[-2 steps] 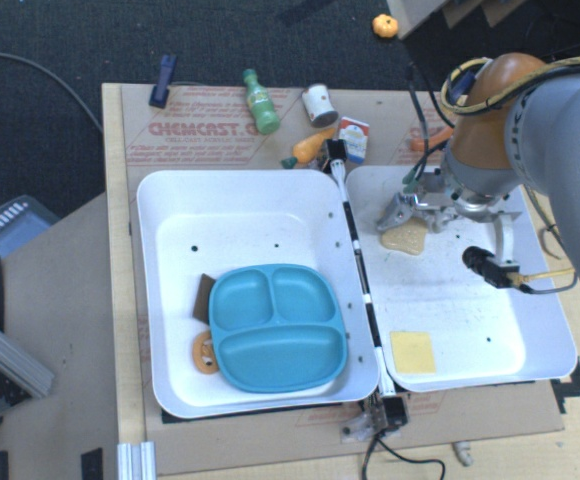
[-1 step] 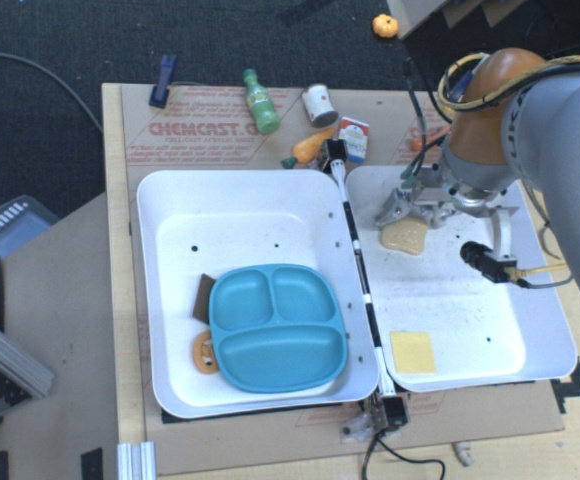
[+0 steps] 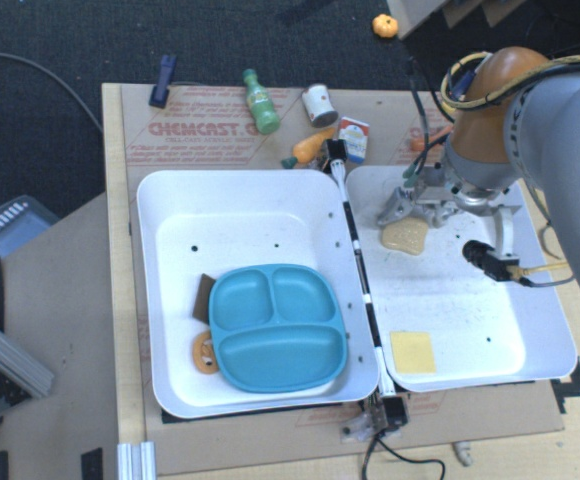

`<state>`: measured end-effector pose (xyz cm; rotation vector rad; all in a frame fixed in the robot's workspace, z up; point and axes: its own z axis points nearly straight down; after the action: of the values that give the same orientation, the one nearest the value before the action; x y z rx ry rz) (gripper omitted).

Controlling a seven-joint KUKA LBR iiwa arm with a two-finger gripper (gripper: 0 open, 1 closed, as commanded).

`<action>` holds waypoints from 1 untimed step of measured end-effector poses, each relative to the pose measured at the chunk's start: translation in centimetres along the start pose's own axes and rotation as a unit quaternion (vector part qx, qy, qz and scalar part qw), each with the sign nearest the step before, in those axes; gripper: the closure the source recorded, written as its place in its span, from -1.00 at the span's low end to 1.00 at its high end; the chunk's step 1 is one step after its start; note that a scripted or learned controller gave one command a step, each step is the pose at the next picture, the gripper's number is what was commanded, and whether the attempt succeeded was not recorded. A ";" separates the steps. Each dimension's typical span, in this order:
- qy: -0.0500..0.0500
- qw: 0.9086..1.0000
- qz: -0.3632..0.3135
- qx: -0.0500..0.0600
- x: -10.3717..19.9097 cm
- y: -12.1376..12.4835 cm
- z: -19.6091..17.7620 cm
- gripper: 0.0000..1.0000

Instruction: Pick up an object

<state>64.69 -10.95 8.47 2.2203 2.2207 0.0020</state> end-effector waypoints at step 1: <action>0.000 1.000 0.000 0.002 1.2 -0.6 0.0 -1.00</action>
<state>64.12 -9.77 8.48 2.2213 2.2232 -0.0008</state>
